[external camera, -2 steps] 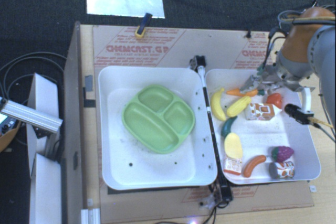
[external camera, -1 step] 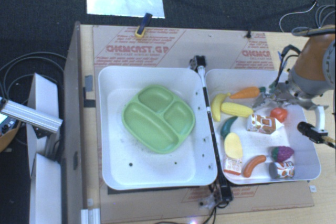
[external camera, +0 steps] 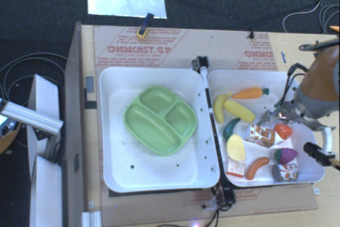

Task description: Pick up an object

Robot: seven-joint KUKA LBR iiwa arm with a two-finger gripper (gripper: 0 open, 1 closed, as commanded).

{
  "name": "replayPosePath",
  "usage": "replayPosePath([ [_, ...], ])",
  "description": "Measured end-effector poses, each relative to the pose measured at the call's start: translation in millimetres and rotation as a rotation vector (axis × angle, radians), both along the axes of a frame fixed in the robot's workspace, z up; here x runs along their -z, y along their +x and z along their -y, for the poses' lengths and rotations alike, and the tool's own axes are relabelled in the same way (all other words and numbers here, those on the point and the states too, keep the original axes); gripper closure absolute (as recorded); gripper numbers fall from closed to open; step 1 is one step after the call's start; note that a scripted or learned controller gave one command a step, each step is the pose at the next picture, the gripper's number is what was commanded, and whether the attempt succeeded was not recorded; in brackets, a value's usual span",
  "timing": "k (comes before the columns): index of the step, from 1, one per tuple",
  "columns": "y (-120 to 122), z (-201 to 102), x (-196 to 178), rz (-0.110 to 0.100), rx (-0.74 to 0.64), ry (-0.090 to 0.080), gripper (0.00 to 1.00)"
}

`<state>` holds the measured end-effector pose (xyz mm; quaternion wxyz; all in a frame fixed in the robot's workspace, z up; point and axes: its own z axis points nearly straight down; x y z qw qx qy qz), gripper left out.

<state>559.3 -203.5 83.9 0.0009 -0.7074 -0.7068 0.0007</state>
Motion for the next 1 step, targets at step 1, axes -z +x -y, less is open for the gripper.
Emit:
replayPosePath([
  [1, 38.1, -6.8, -108.3, 0.017, -0.007, -0.005, 0.00],
])
